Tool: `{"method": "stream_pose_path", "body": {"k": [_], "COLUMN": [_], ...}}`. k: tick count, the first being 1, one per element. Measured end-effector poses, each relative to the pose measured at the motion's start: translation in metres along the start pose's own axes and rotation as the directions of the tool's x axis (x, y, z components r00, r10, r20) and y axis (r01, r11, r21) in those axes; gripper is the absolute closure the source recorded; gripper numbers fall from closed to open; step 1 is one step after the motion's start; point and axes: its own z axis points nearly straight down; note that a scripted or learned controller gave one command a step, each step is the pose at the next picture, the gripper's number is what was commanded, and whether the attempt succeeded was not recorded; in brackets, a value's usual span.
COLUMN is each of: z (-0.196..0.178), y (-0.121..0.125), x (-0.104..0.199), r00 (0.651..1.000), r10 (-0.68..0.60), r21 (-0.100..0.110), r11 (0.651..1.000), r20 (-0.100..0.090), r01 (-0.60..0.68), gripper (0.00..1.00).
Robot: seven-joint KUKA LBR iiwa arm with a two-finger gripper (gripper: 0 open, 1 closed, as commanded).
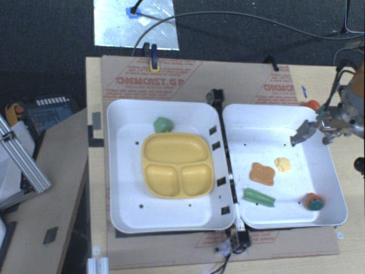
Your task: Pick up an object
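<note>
**Gripper above the right bin, 4 small items on its floor**

Nearest the camera, along the front of the right white bin [328,170], lie 2 small things: a green elongated pod-shaped toy [259,197] toward the bin's left front, and a round red-orange toy with a teal patch [313,201] in the front right corner; just behind the green one sits a flat orange irregular piece [262,173], and beside that, close to its upper right, a small pale yellow lump [282,164]; these 4 lie apart from one another, none stacked.

At the right edge the grey arm's 2-finger gripper [311,131] hangs over the rear right part of this bin, above and to the right of the yellow lump; 1 dark finger points left and down, a second metal one lies just behind it; nothing is seen between them, and whether they stand wide or narrow I cannot tell.

Beside it, the left white bin [122,153] holds a yellow plastic tray with 3 compartments [177,164] at its middle; a small green rounded object [163,124] sits at the tray's far edge, touching or nearly so.
</note>
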Motion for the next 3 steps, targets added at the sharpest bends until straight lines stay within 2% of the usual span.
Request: {"method": "stream_pose_path", "body": {"k": [1, 2, 3], "z": [-0.006, 0.036, 0.088], "y": [0.002, -0.001, 0.009], "x": [0.001, -0.002, 0.001], "r00": [1.0, 1.0, 1.0], "r10": [-0.003, -0.001, -0.001], "r21": [-0.012, -0.009, -0.009], "r11": [1.0, 1.0, 1.0], "r20": [0.002, 0.001, 0.001], "r01": [0.003, 0.001, 0.001], "gripper": [0.0, 0.0, 0.0]}}
